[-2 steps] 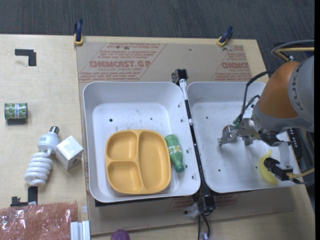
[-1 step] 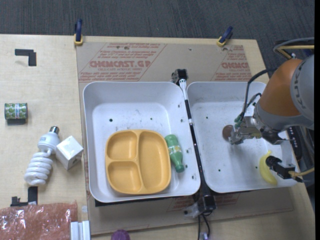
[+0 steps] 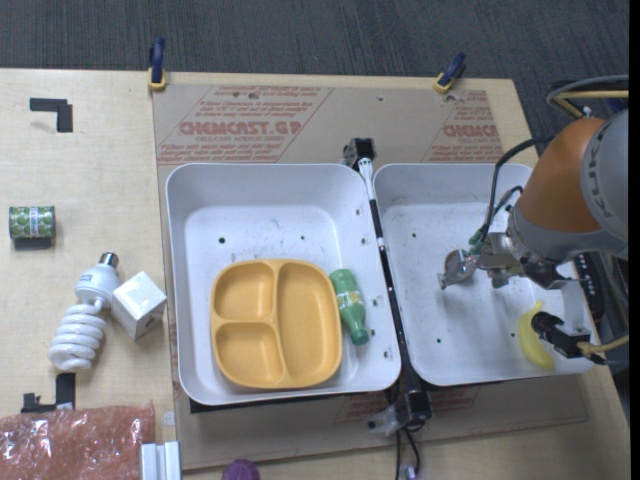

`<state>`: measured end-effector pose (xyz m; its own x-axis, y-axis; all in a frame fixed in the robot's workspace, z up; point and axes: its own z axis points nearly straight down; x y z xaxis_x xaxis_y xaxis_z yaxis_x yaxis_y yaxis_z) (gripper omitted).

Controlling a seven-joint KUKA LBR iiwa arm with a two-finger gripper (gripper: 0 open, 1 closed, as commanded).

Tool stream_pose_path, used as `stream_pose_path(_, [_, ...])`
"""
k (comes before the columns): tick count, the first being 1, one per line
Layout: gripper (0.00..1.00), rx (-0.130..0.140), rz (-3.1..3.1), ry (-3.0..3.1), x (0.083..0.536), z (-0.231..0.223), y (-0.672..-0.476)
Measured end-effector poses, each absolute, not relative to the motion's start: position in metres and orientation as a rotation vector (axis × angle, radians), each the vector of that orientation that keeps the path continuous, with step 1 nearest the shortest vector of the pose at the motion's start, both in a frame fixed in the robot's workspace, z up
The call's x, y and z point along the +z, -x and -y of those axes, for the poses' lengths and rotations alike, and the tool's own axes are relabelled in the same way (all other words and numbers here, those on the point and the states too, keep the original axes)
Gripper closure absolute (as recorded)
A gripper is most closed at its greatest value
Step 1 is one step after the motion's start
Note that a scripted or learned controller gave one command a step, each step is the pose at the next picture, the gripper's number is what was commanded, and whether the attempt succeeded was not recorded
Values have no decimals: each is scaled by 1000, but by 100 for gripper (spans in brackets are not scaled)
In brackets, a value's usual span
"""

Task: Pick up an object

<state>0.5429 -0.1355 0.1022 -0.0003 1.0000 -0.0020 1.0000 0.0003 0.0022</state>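
Gripper (image 3: 458, 269) low in right bin (image 3: 420, 218), jaw state unclear, cannot tell; yellow banana-like toy (image 3: 534, 340) behind jaws, near arm; likely light, smooth, slippery; grasp across mid-body

The arm (image 3: 575, 183) reaches over the right bin (image 3: 440, 353), gripper (image 3: 458, 269) low above its floor. A yellow object (image 3: 533, 340) lies near the right wall. The left bin (image 3: 190, 218) holds a yellow tray (image 3: 275, 323) touching a green bottle (image 3: 349, 305).

Left of the metal gripper (image 3: 458, 268), a smooth matt yellow plastic plate (image 3: 277, 323) and glossy green bottle (image 3: 349, 305).
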Motion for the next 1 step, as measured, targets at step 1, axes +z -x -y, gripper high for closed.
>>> stream_pose_path(1, [0, -1, -2219, -2224, 92, 120, -485])
